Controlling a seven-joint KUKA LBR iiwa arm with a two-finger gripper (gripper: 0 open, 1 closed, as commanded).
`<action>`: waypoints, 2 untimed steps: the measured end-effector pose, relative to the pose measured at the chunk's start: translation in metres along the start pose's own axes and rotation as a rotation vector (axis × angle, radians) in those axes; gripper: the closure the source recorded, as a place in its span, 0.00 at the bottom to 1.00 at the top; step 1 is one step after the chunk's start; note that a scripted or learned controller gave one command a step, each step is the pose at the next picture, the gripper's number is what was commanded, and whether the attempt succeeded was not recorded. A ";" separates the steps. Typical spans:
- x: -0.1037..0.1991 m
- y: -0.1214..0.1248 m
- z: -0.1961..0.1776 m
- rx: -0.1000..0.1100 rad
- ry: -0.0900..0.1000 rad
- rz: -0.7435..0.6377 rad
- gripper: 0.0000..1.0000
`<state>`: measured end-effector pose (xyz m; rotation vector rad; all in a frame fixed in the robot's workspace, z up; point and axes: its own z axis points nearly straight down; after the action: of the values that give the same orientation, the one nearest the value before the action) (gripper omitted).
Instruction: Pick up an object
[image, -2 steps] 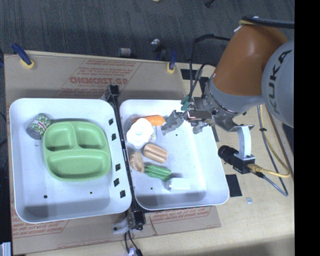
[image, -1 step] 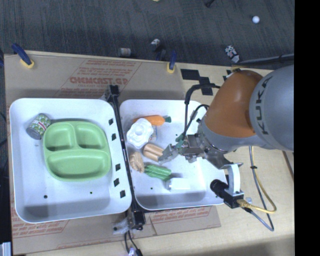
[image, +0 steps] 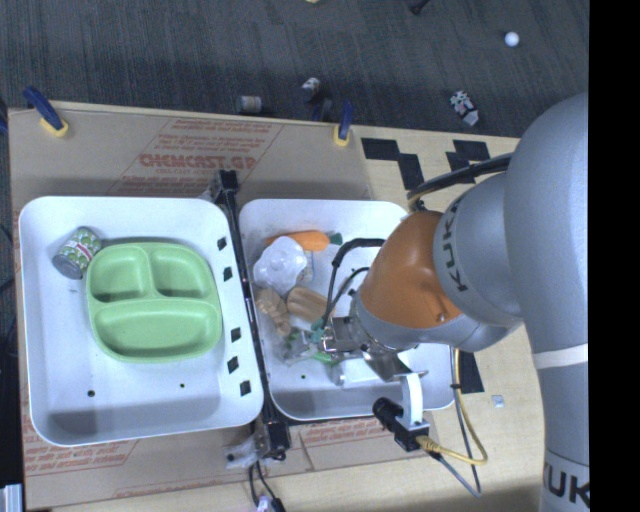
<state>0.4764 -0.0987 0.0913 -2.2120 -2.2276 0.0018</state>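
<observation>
looking down, i saw the arm (image: 440, 280) low over the near side of the right bin (image: 300, 405), wrist masking the gripper, so i could not tell its state. the objects, a clear bag (image: 280, 265) and carrot (image: 308, 240), lay beyond; the tray (image: 152, 298) filled the left bin (image: 50, 400).

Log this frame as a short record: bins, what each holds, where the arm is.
left bin: green divided tray; small can lying beside its left corner
right bin: carrot, crumpled white item, tan pieces, small green bits
arm: reaching in from the right, wrist low over the right bin
gripper: among the clutter; state of jaws unclear
</observation>
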 end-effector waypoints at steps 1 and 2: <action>0.000 0.001 -0.010 0.000 0.000 -0.005 1.00; 0.054 0.002 -0.125 -0.005 -0.001 0.000 1.00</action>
<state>0.4779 -0.0447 0.2162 -2.2145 -2.2309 -0.0033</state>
